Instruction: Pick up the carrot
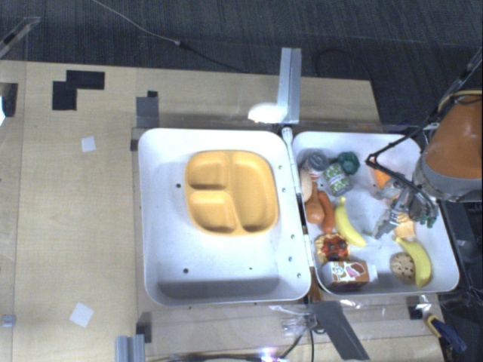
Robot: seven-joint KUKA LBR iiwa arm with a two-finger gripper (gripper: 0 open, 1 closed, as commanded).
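Nearest, along the front wall of the right bin (377,137): a small printed box (348,272), a cookie (403,265) and a banana (419,260), all close together. Just behind the box, a red and yellow toy food (332,243), too small to name. Next back, banana number 2 (348,225), lying slantwise mid-bin, with a reddish-orange sausage-like piece (318,207) beside the wall shared by the 2 bins.

Level with these, on the right: the gripper (395,222), low over the bin floor between the 2 bananas, under the arm's orange band (456,142). Cannot tell whether open or closed; nothing clearly seen held in it.

Just beyond the gripper, a short bright-orange piece (382,178), partly crossed by a black cable (392,154): most likely the carrot, resting on the bin floor, apart from the gripper. Farther back, a small can (336,178), a dark green item (348,161) and a grey one (314,159). Off in the left bin (166,225), a yellow divided plate (229,191).

Step in hand, by judgement: reaching for the carrot, not yet grasped. To do it well:
- shift toward the far wall until centred over the orange piece;
- straddle its narrow width, not its length;
- keep clear of the cable and the nearby banana;
- descend fully before closing, since a small rounded piece slips out easily.
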